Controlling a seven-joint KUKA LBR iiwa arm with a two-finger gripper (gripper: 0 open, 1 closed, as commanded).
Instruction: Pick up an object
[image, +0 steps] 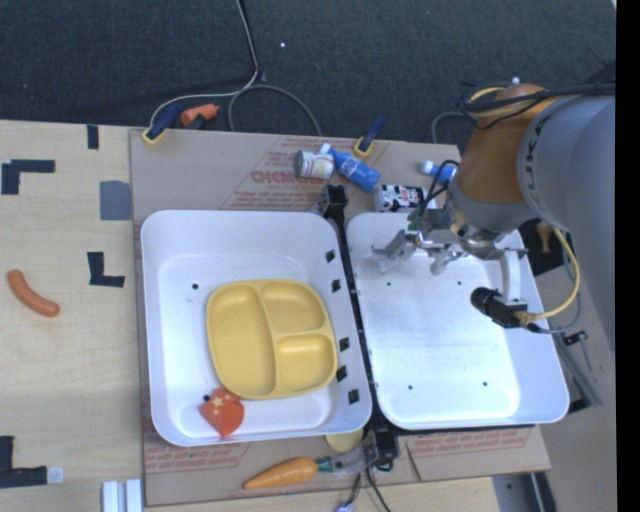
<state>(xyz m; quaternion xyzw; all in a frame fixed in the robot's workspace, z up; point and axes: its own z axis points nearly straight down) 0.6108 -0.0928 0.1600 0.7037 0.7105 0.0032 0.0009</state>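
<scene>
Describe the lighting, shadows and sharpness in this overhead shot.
Camera view: even, soft light; the white bins read bright without harsh glare; the yellow plate shows mild sheen. Faint shadows fall under the gripper on the right bin. The arm looms large and slightly soft near the lens; the floor at the top is dark.

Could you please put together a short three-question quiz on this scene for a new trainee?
1. True or false: the yellow divided plate lies in the right bin.
2. Which item shares the left bin with the plate?
A. carrot
B. red strawberry toy
C. sausage
3. Fill in: the hand hangs over the ____ bin.

Key
1. False; it lies in the left bin.
2. B; the red strawberry toy sits at the plate's near-left corner. The carrot and sausage lie outside the bins.
3. Right, near its far edge, holding nothing.
</scene>
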